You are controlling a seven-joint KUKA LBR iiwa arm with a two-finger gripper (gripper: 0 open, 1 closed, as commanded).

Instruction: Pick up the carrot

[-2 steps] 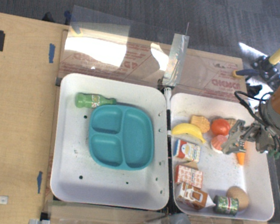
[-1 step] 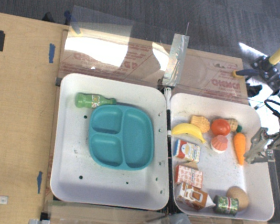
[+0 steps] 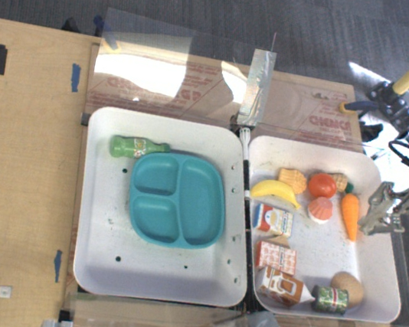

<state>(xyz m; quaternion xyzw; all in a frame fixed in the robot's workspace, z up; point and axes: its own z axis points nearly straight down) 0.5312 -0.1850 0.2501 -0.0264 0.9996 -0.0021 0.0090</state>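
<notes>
The orange carrot lies in the right bin, near its right wall, with its green top pointing to the back. My gripper hovers just to the right of the carrot, over the bin's right rim. It stands open, and nothing is between its fingers. The carrot is apart from the gripper.
Close to the carrot are a red tomato and a pink-and-white piece. A banana, small cartons, a green can and a brown egg-shaped item share that bin. The left bin holds a teal divided plate and a green bottle.
</notes>
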